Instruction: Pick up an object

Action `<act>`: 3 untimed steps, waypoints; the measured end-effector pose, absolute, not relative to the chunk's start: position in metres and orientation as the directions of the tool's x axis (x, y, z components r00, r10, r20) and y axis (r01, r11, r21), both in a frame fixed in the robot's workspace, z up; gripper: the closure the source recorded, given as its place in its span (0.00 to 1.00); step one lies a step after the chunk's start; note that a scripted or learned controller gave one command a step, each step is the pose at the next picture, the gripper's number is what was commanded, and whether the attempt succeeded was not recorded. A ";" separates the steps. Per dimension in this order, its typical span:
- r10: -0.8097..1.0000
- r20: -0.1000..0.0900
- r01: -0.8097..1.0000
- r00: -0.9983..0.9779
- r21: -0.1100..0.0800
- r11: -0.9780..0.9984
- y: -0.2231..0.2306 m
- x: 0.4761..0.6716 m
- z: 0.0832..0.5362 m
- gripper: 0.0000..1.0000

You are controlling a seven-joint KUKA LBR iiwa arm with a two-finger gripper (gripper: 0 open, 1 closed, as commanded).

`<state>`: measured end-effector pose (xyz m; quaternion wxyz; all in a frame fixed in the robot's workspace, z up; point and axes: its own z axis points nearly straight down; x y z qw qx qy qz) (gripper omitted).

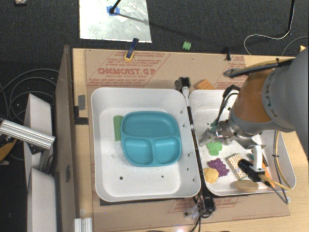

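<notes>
The gripper (211,135) is seen low in the right bin (206,111), near its left wall. Whether it is spread or closed cannot be told from this slanted overhead view, and nothing can be made out held in it. A small green object (215,148) lies just beside the gripper, on the bin floor; it is judged the likely target.

The step in hand is judged to be the approach, with no grasp yet made. A short shift over the green object and a clean closing around it would be called for next. The object appears small, rounded and bright green.

Further out, a purple grape cluster (219,166) and a yellow piece (211,174) are seen. A teal divided plate (150,138) rests in the left bin (111,178).
</notes>
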<state>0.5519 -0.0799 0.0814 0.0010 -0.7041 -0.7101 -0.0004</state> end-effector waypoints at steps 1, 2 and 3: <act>1.000 0.001 1.000 0.001 0.000 -0.001 -0.135 0.485 0.085 0.00; 1.000 -0.008 1.000 -0.008 0.022 0.008 -0.160 0.599 0.223 0.00; 1.000 0.002 1.000 0.001 -0.005 -0.001 -0.164 0.518 0.122 0.00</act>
